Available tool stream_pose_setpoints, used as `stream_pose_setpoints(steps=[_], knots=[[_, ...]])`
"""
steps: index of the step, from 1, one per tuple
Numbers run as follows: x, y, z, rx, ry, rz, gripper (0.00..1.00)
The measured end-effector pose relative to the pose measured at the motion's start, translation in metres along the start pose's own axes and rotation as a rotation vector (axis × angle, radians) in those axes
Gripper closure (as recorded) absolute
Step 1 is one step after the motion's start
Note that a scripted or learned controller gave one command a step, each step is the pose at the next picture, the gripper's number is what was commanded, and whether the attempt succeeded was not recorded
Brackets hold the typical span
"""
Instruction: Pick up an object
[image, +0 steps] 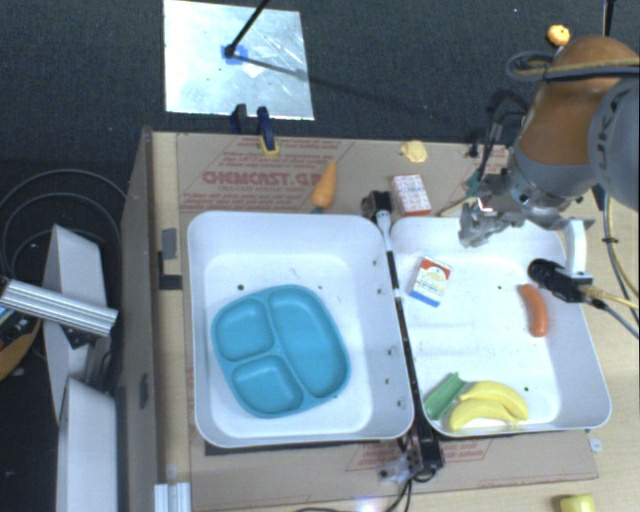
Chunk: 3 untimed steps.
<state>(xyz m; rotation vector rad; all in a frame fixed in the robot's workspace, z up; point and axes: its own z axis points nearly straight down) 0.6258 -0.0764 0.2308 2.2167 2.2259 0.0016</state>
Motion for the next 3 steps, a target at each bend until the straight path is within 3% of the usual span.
stream_pose_setpoints(steps=[1,2,3], knots=[[0.021,0.019,0.009,-0.002,0.0,-0.003,1.0],[0.04,0.045,-0.021,-0.006,0.0,-0.003,1.0],[0.1,0.044,-0.018,-0.002,0.0,-0.005,1.0]])
